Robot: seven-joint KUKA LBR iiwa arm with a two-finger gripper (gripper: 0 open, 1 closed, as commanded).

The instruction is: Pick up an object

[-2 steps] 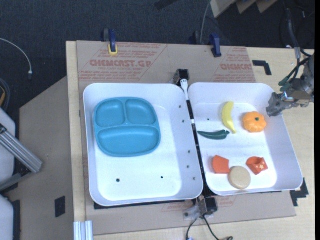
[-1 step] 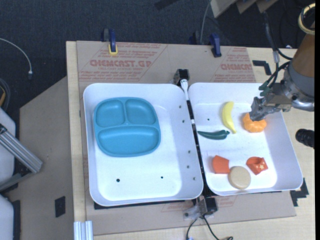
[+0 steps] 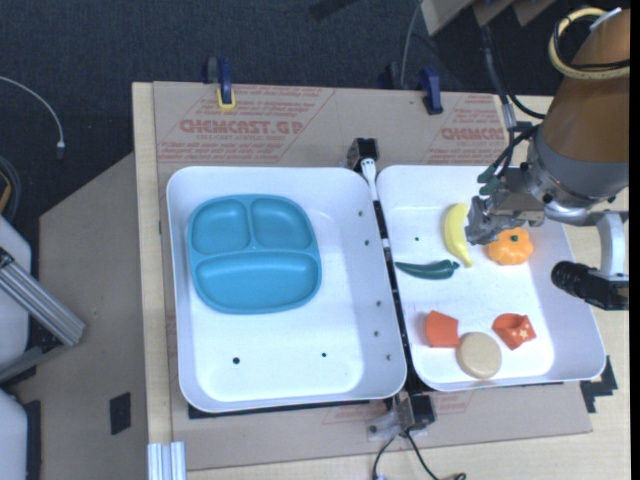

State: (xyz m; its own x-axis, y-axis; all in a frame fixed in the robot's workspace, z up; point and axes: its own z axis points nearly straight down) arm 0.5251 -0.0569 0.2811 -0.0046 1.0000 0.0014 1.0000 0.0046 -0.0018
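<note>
Closest in: beige disc between red block and red piece, well nearer than the gripper. Next back, green chili, near the gripper. Then banana, lying just beside the gripper, with orange fruit just beside it opposite. Cannot tell whether open or closed. Probably a light, stiff, smooth toy banana; apt to slip, so best pinched across its narrow middle.

Bright even light, soft shadows (slightly grainy).
</note>
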